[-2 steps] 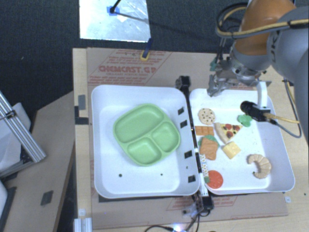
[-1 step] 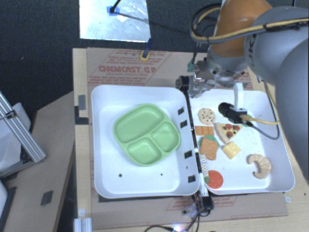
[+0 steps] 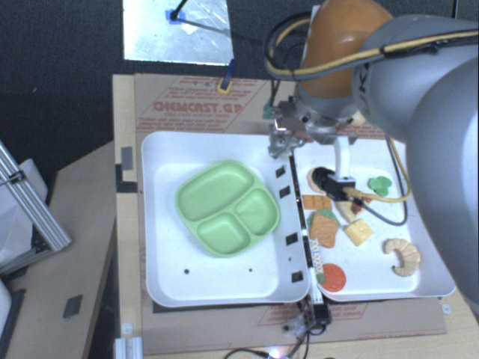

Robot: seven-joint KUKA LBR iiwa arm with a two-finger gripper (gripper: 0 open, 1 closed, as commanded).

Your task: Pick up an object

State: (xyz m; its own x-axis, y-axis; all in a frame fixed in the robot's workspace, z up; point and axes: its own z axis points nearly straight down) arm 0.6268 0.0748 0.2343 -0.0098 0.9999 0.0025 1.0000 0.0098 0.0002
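The end effector (image 3: 281,139) hangs over the far end of the wall between the two bins, nothing visibly held; whether it is open or closed cannot be told from this angle. The left bin (image 3: 161,223) holds a green divided plate (image 3: 228,208); the right bin (image 3: 370,275) holds the small pieces: a green piece (image 3: 380,185) at the far side, an orange waffle-like piece (image 3: 323,226) beside the dividing wall, a yellow block (image 3: 359,232) just right of it, a croissant (image 3: 403,256) nearer the front, and a red disc (image 3: 333,277) at the front.
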